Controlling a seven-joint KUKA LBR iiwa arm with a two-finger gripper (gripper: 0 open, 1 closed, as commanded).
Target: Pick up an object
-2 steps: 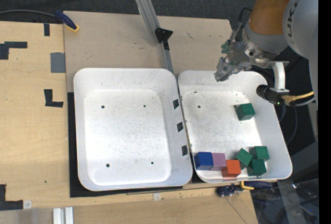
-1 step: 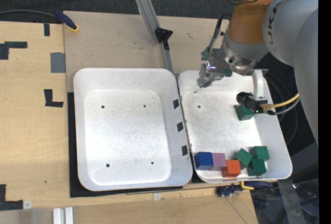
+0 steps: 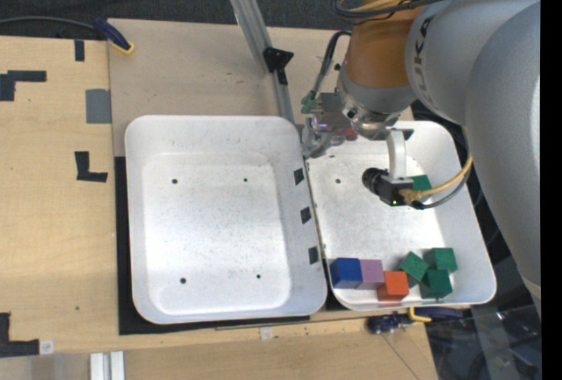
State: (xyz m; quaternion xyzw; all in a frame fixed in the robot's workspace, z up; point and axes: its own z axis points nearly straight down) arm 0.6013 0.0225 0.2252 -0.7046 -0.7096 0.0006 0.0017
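The tan bench (image 3: 53,220) bears two white bins (image 3: 211,216) side by side.

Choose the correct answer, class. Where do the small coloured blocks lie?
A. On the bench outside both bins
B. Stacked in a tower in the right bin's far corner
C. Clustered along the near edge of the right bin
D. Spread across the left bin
C: the blue block, purple block, orange block and green blocks sit together at the near edge of the right bin.
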